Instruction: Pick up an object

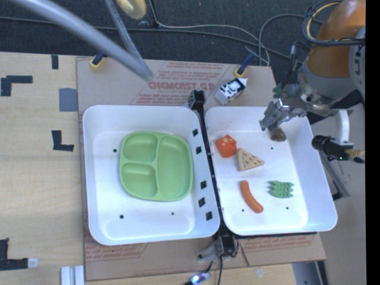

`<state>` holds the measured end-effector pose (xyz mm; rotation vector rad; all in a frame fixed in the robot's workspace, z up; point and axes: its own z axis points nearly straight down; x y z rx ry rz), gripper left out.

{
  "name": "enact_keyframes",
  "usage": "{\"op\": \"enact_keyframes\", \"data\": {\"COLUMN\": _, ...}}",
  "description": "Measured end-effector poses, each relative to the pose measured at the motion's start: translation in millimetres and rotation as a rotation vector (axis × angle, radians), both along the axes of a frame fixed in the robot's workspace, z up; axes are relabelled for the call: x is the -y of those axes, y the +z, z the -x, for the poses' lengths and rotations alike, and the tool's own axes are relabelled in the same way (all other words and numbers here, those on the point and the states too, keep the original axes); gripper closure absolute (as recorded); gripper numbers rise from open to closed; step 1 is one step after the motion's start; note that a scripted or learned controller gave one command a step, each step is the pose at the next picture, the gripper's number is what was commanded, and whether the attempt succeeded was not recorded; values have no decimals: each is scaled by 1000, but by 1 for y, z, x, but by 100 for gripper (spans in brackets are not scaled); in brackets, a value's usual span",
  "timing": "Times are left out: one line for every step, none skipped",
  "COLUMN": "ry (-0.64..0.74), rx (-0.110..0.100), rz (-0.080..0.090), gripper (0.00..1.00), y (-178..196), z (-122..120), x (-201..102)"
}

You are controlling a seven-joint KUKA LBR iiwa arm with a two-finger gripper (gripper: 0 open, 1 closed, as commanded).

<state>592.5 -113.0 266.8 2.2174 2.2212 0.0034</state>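
In the right bin (309,215) lie a red tomato-like piece (225,146), a tan wedge like a pizza slice (249,160), an orange-red sausage (251,196) and a green leafy piece (281,189). My gripper (274,122) hangs over the bin's far right part, above and right of the wedge. A small brown object (278,135) sits just under the fingertips; whether it is gripped cannot be made out.
The left bin (101,218) holds a green divided plate (157,165). A black divider clip strip (205,159) runs between the bins. A small black-and-white toy (230,89) rests on the cardboard behind the bins. Cables trail across the back.
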Motion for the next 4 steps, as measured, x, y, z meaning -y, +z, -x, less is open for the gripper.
{"op": "enact_keyframes", "data": {"ry": 0, "rx": -1, "rz": 0, "gripper": 100, "y": 31, "z": -1, "x": 0}}
{"op": "enact_keyframes", "data": {"ry": 3, "rx": -6, "rz": 0, "gripper": 100, "y": 9, "z": -12, "x": -48}}
{"op": "enact_keyframes", "data": {"ry": 4, "rx": -5, "rz": -1, "gripper": 100, "y": 9, "z": -18, "x": -98}}
{"op": "enact_keyframes", "data": {"ry": 5, "rx": -7, "rz": -1, "gripper": 100, "y": -10, "z": -23, "x": -156}}
